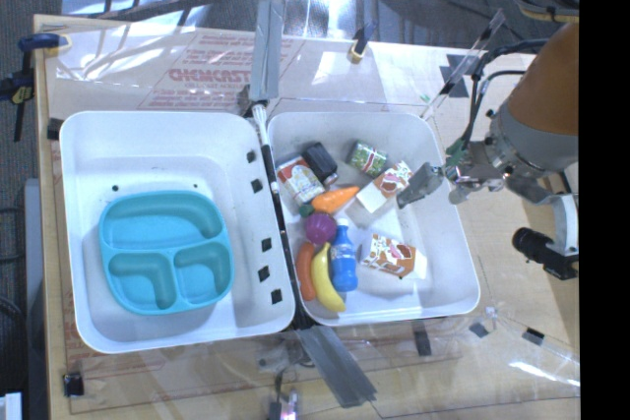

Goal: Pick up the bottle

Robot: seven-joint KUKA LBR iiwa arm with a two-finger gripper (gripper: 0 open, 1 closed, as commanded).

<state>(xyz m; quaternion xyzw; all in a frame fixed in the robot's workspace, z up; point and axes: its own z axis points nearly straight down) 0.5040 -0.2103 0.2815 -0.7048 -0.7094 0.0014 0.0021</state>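
Bottle (344,263): small, blue with a white cap, lying in the right bin (448,256) toward its front left, cap pointing to the far side. Touching it on the left, a banana (326,282) curving along the bin's front; beside that, an orange-red piece of fruit (306,269). Just beyond the cap, a purple ball (320,227), then a carrot (336,200) lying crosswise. To the bottle's right, a printed pouch (393,257), near but apart. Farther back: a red-labelled packet (299,180), a black box (320,160), a green can (367,157), a white-and-red carton (384,187). Jaws (421,184): dark, hanging over the right bin's far right part, near the carton, well apart from the bottle; how far open cannot be told, and nothing visible between them. Arm (536,128): grey with orange band, coming in from the right. Left bin (89,148): contains a blue divided tray (164,251). Both bins rest on the desk (177,74).
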